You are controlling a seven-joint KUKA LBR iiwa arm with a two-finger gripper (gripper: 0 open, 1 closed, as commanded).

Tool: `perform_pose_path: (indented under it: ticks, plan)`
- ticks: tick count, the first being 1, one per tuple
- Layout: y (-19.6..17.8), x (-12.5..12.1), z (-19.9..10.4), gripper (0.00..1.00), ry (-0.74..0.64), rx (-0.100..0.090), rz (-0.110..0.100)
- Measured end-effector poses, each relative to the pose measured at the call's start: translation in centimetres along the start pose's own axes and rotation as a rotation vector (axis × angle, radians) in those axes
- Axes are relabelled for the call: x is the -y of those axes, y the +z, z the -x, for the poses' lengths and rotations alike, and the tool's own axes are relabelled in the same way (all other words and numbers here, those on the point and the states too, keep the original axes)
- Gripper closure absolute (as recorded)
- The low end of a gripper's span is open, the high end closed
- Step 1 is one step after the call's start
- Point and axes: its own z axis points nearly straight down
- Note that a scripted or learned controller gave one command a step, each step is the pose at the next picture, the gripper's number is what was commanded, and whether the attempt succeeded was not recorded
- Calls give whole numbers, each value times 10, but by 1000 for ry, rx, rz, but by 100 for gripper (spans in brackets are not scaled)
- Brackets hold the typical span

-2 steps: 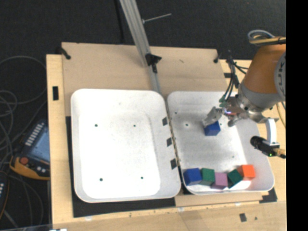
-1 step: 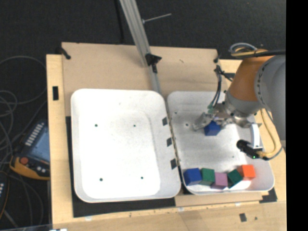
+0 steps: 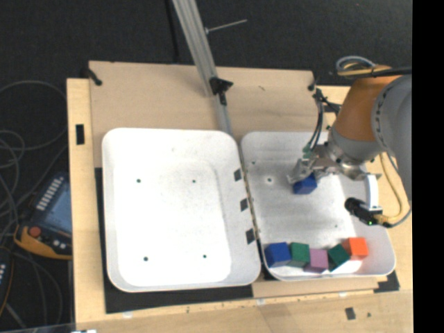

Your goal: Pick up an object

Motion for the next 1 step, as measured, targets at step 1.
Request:
perform_pose_path:
  ticks: [1]
  plan:
    - [6,3,-63,100,-7,2,9]
